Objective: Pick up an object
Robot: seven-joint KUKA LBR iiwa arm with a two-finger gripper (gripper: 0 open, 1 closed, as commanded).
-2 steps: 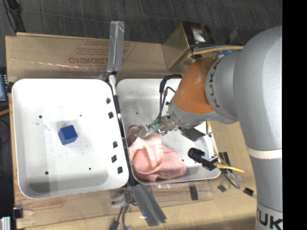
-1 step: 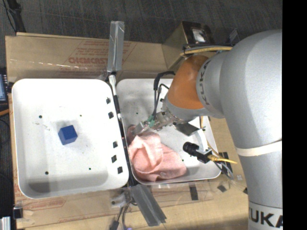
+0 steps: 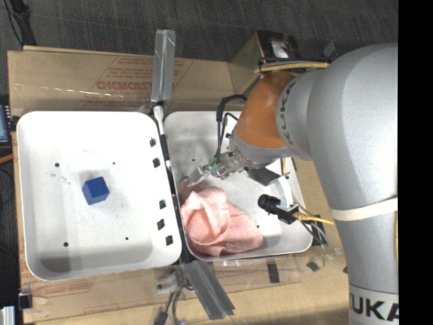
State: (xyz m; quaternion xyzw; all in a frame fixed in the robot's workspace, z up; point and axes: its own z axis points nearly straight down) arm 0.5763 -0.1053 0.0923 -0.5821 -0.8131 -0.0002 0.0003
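A pink crumpled cloth (image 3: 218, 223) lies in the front half of the right bin (image 3: 181, 131). My gripper (image 3: 200, 175) hangs low over this bin, just past the cloth's far-left edge and close to the divider between the bins. Whether it touches the cloth, I cannot tell. The arm's orange band (image 3: 262, 117) sits above and to the right of it. A small blue cube (image 3: 95, 189) rests alone on the floor of the left bin (image 3: 40, 249), well away from the gripper.
A black cylindrical part with a yellow cable (image 3: 276, 206) pokes in at the right bin's right side, next to the cloth. The big grey arm body (image 3: 352, 147) covers the right of the view. Cardboard (image 3: 81, 80) lies under the bins.
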